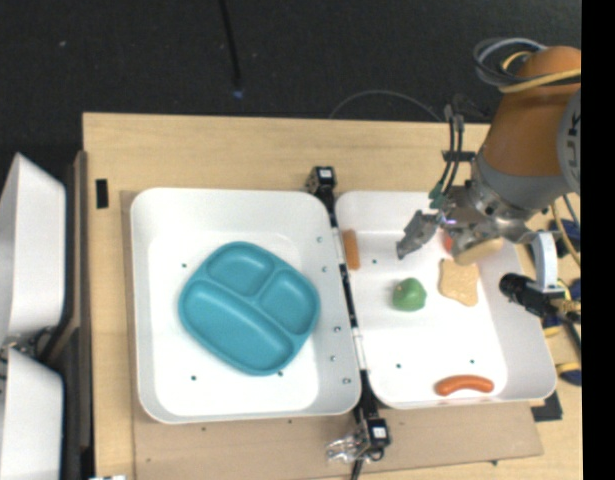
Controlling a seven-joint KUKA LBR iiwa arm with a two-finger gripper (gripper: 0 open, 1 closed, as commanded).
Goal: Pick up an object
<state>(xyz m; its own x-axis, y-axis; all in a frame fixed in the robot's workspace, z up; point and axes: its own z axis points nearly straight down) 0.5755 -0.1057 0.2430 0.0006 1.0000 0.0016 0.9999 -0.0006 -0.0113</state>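
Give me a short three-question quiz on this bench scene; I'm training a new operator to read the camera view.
1. True or false: the blue divided plate lies in the left bin.
2. Which item lies nearest the tool? A) green ball B) orange sausage C) tan food piece
3. Fill in: the small orange stick lies by the right bin's ____ wall.

Key: 1 true; 2 C; 3 left.
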